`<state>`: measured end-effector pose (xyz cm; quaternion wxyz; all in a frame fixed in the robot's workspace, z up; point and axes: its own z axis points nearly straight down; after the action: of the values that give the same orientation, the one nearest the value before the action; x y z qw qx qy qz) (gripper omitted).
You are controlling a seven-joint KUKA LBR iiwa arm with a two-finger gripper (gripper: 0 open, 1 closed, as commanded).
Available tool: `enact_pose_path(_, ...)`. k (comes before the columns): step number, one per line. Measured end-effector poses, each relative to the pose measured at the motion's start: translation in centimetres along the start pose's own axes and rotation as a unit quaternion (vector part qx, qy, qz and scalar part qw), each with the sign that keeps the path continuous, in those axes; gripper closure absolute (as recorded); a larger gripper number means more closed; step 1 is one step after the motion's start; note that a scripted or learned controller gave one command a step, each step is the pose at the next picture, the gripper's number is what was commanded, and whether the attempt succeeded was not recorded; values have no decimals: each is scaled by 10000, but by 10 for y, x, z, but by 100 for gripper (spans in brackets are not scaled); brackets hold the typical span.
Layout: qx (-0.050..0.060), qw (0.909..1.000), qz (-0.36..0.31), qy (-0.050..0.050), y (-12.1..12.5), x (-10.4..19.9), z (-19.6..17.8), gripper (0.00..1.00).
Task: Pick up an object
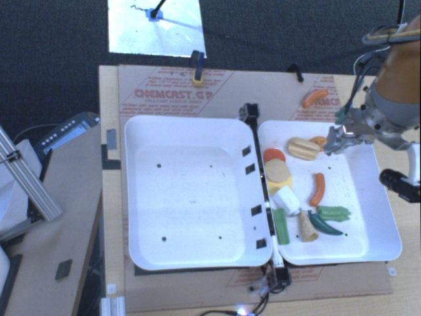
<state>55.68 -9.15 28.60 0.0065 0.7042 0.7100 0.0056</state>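
The right bin (368, 196) holds several toy foods: a tan bun (302, 149), a red tomato slice (274, 155), a beige round piece (277, 171), a white block (286, 198), a green stick (281, 226), an orange sausage (318, 188), a green pepper (332, 212) and a brown piece (307, 228). My gripper (334, 140) hangs over the bin's far edge, just right of the bun. A small orange piece (320, 140) lies beside its tip.
The left bin (191, 189) is bare white. Another orange sausage (316, 98) lies on the cardboard behind the right bin. A yellow and blue clamp (197, 68) sits at the back. The arm's body (398, 78) fills the right side.
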Motion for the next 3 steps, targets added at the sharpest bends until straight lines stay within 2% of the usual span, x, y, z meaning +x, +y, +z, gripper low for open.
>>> enact_pose_path(1, 106, 9999, 0, 18, 4, 46, 76, 100)
enact_pose_path(2, 88, 10000, 43, 4, -41, 31, 68, 100)
enact_pose_path(3, -25, 10000, 0, 6, -23, 60, -172, 100)
